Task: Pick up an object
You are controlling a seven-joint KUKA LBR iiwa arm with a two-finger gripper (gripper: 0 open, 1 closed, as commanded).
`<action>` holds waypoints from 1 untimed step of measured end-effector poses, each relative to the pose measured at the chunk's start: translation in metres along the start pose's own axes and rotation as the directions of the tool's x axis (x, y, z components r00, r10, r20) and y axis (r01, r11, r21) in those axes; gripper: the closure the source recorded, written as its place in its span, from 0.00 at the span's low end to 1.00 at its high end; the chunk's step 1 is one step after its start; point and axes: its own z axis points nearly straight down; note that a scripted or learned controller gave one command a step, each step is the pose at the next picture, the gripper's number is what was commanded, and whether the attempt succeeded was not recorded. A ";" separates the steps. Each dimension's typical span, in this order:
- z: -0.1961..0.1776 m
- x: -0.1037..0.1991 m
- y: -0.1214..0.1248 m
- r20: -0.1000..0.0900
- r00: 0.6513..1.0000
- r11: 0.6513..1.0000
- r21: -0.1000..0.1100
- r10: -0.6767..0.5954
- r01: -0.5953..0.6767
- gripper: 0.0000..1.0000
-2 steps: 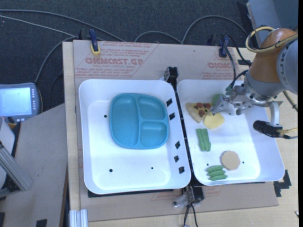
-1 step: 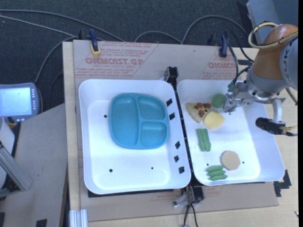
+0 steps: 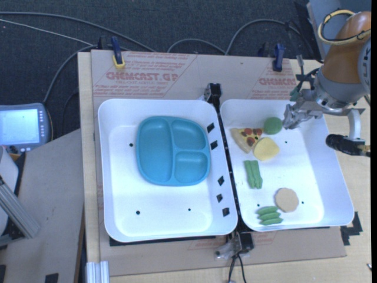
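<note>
**Gripper poised at the right bin's far end**

Gripper (image 3: 293,118) hangs low over the far end of the right bin (image 3: 330,175), just beside the green ball (image 3: 272,125); whether it is wide or narrow I cannot tell from this slant, and nothing is seen held in it. The arm (image 3: 344,58) reaches in from the right.

The likeliest target, by my reading, is the green ball, lying near the bin's far wall. Close by it sit the pizza slice (image 3: 247,138) and the yellow piece (image 3: 266,149), which touch or nearly touch. Farther toward the near end lie the green bean (image 3: 253,174), the tan cookie (image 3: 287,200) and the pea pods (image 3: 269,215), well apart from the gripper.

To do this step well, centre over the ball before descending, since a round thing will likely roll from an off-centre squeeze. Keep clear of the bin wall and the yellow piece.

The blue tray (image 3: 172,151) sits in the left bin (image 3: 118,175).
</note>
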 end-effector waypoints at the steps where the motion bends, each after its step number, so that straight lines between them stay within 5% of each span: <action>1: -0.046 0.003 -0.004 0.000 1.000 1.000 -0.001 0.000 0.000 1.00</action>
